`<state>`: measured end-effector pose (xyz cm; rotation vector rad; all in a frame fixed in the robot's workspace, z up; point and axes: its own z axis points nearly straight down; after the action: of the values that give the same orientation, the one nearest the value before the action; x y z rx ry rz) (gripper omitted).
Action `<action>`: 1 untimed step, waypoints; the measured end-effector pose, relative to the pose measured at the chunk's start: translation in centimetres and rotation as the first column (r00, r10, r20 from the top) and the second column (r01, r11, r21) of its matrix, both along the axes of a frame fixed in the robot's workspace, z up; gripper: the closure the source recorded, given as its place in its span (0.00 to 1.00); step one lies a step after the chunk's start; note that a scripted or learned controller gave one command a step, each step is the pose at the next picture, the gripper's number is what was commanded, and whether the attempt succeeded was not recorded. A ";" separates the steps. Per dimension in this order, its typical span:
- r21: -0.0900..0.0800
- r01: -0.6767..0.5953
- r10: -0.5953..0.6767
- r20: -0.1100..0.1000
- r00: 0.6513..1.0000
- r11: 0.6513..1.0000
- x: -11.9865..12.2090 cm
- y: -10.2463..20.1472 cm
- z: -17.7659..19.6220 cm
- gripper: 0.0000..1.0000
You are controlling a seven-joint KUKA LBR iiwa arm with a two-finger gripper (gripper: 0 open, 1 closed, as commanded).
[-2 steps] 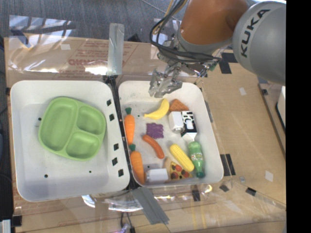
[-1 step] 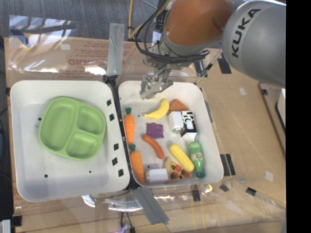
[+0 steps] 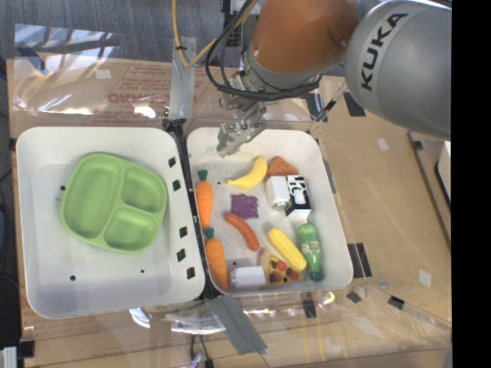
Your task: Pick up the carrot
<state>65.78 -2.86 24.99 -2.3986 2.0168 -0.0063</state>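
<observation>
**Left bin** (image 3: 34,282): white, shallow, left of the gripper (image 3: 232,135) and nearer the camera. It holds one green plate (image 3: 115,203) with three compartments, lying flat.

**Right bin** (image 3: 331,198): white, touching the left bin. The gripper hangs over its far left corner. Contents, all nearer the camera than the gripper:
- Far carrot (image 3: 204,203): along the left wall, just left of the gripper, green top toward it.
- Near carrot (image 3: 216,261): in the near left corner, in line with the far carrot and well apart from the gripper.
- White block (image 3: 248,276): just beside the near carrot.
- Purple piece (image 3: 245,205): mid-bin.
- Sausage (image 3: 242,231): slanted, between the carrots and the corn.
- Banana (image 3: 249,175): closest to the gripper, just right of the far carrot's top.
- Pizza slice (image 3: 278,267): by the near wall.
- Orange wedge (image 3: 283,165), carton (image 3: 294,193), corn (image 3: 286,249), green bottle (image 3: 309,248): right of the gripper.

**Count**: two bins, one plate, two carrots, one of each other item.

**Gripper**: whether it is spread or closed cannot be told.

**Surround**: brown bench (image 3: 383,205). Nothing lies on top of either carrot.
</observation>
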 end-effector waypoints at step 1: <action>-0.001 -0.153 0.153 -0.009 0.988 0.988 -1.6 0.7 -1.4 1.00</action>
<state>64.21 -2.15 23.54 -2.5520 1.8300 0.0032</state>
